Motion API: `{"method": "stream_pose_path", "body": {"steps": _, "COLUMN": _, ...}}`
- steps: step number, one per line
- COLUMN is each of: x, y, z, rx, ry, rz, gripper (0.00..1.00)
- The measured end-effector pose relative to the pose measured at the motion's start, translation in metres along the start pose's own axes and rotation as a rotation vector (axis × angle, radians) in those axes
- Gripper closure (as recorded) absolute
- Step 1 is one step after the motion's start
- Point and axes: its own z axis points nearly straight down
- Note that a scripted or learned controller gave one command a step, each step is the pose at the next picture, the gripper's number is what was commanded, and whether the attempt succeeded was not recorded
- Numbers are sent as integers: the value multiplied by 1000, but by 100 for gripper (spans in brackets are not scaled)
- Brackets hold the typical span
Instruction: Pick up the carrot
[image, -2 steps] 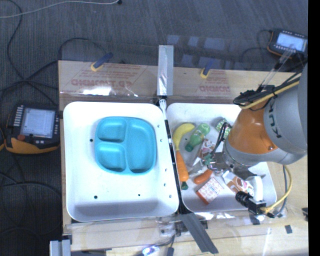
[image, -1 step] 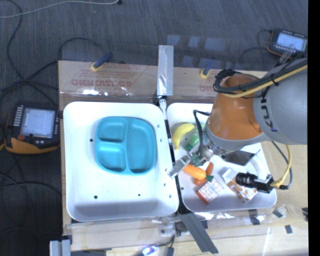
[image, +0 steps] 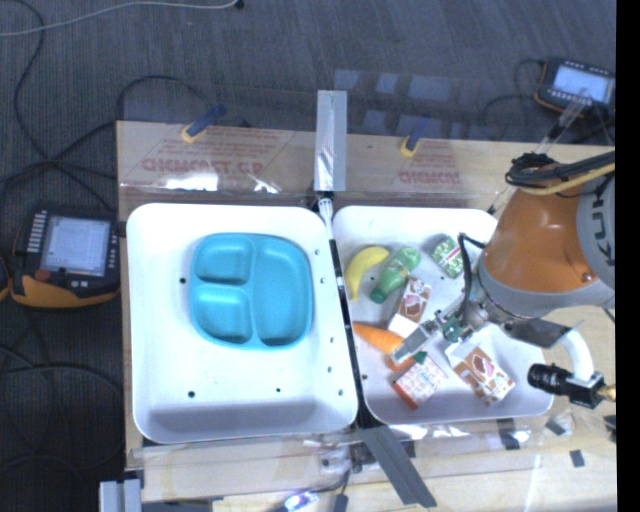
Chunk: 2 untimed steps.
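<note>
One carrot (image: 377, 338) | right bin (image: 520, 405) | touching fingers (image: 412, 349), lying just left

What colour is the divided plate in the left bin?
Light blue; the divided plate shows clearly in the camera view.

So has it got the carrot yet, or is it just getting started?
Not yet, by the look of it. Done: the arm has reached into the right bin, and its gripper sits just right of the carrot. In hand: closing in on it. Left: the carrot lies on the bin floor, so gripping and lifting remain. I can't tell whether it is being touched.
</note>
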Motion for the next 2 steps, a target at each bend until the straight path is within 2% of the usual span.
{"method": "stream_pose_path", "body": {"steps": 1, "x": -27, "y": -11, "z": 87, "rx": -2, "ry": -2, "rz": -205, "gripper": 0}}
{"method": "stream_pose_path", "body": {"steps": 2, "x": -26, "y": -11, "z": 78, "rx": -4, "ry": 0, "rz": -204, "gripper": 100}}
